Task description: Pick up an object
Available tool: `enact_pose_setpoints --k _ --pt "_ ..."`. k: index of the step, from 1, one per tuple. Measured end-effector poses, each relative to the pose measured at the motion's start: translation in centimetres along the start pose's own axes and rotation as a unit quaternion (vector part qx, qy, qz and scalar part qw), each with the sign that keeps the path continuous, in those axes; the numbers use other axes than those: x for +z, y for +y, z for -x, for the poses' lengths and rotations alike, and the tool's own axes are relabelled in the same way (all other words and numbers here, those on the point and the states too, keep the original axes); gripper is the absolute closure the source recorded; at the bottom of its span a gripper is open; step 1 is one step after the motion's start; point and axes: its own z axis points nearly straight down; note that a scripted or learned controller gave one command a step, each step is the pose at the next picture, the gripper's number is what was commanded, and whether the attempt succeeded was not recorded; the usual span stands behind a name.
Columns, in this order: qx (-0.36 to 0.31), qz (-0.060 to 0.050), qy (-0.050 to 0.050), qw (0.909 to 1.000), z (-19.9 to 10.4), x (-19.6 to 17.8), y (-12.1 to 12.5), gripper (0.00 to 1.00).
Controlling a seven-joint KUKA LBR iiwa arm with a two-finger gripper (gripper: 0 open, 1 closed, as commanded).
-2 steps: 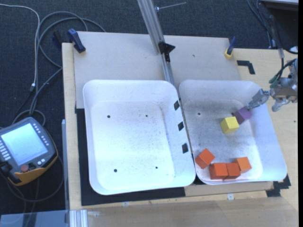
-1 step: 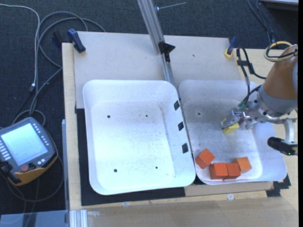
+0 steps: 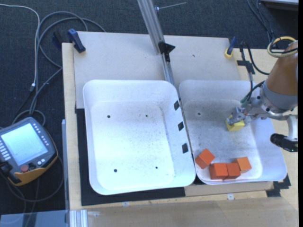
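Observation:
My gripper [image 3: 236, 119] reaches in from the right over the middle of the right bin [image 3: 208, 98]. A small yellow block [image 3: 235, 124] sits between its fingertips, and the fingers are shut on it. Whether the block is raised off the bin floor I cannot tell. Several orange blocks lie at the bin's near edge: one tilted block [image 3: 204, 158] stands a little apart on the left. The others [image 3: 226, 170] are packed in a row beside it, ending with a lighter orange one [image 3: 244, 163].
The left bin [image 3: 128, 136] lies beside the right one, with a metal pole [image 3: 150, 18] rising behind the gap between them. Blue and yellow clamps [image 3: 75, 39] hold the board's back corners. A teach pendant [image 3: 23, 148] rests off the bench to the left.

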Motion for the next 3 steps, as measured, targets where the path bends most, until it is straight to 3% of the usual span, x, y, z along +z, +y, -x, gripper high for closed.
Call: enact_pose_setpoints --k 1,2,3 --pt "-0.001 0.004 -0.002 1.0 2.1 -2.3 7.5 1.0" --pt "-0.003 0.004 -0.001 1.0 -3.9 -10.0 7.1 1.0" --pt "0.0 -0.003 0.0 1.0 -6.4 -9.8 2.6 1.0"
